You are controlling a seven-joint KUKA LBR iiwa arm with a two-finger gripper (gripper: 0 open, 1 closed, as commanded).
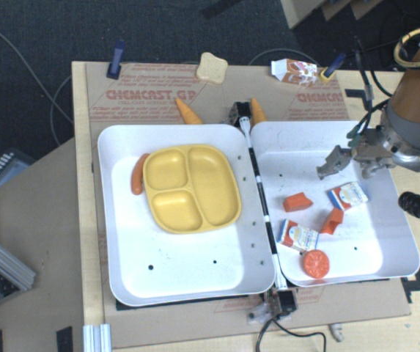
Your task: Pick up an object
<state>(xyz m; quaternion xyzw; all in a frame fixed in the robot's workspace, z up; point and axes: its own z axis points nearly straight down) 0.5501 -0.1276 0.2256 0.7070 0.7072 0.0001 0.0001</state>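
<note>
**Candidates lie below and to the left of the spread jaws**

Nearest the camera, at the front of the right bin [385, 266], a round red tomato slice [315, 264] is seen, with a small red-and-white packet [298, 236] touching it just behind. A little farther back, a small orange-red stick [333, 221] lies tilted, its long axis running from front-left to back-right, and a blue-and-white carton [347, 196] sits just beyond it. To their left an orange block [297, 202] rests flat, its long axis roughly across the bin.

Farther back again, the jaws [350, 163] are held above the bin floor near its rear half; they appear spread, and nothing is seen between them. Any of the things could serve the task. The carton is judged the nearest, lying just in front of the jaws and slightly to the right; the orange block lies in front and well to the left. A short move toward the camera and downward would be called for in either case.

In the left bin [122, 218], a yellow divided plate [192, 188] is set, with a sausage [138, 174] beside its left edge. Farthest off, on the counter [151, 94] behind the bins, a bread slice [212, 67] is seen.
</note>
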